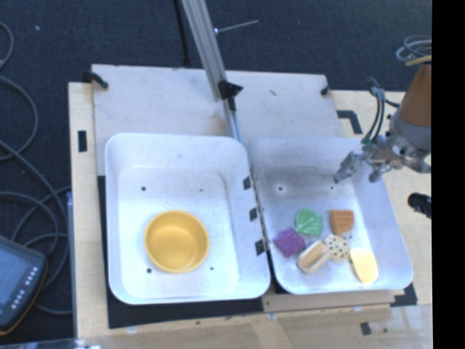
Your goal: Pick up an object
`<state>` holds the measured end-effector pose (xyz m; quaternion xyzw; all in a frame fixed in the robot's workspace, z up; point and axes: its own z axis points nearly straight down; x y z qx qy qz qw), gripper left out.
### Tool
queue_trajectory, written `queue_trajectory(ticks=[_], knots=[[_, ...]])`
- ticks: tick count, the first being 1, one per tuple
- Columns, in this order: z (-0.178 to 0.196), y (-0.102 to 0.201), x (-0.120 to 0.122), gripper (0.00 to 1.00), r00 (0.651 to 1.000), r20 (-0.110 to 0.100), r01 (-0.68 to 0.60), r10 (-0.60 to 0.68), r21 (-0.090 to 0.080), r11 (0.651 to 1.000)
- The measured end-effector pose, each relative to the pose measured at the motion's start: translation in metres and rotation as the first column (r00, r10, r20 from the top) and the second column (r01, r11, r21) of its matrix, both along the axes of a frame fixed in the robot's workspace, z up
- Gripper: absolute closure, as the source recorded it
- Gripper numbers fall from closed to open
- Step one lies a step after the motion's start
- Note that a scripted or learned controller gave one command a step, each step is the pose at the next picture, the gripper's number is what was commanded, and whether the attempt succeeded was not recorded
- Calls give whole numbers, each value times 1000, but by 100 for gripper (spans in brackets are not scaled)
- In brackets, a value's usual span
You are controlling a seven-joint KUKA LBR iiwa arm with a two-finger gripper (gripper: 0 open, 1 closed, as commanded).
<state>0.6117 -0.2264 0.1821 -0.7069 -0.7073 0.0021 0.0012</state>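
Grey two-finger tool is hovering over the right shallow white bin's upper right w/ fingers spread, pinching nothing; small objs are sitting clustered below-left of it, toward the near rim; nearest is the orange block, then the green lump; arm needing to go down-left.

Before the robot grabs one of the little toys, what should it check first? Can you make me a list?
1. Toys to pick in the right bin: ok. A green piece, purple piece, orange block, spotted block, tan piece and yellow piece lie there.
2. End effector over the right bin: ok, at its far right rim.
3. End effector above a toy: not ok, the toys lie nearer the front.
4. Toys spaced apart: not ok, they sit crowded together.
5. Fingers ready to grab: cannot tell.
6. Yellow bowl out of the way: ok, it sits in the left bin.
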Motion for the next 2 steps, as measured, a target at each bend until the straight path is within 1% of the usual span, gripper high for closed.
queue_trajectory(ticks=[1, 2], knots=[[-62, 0, 3, 0, 1000, 1, 0, 0, 0, 1000], [-82, -1, 3, 0, 1000, 4, 1, -1, -1, 1000]])
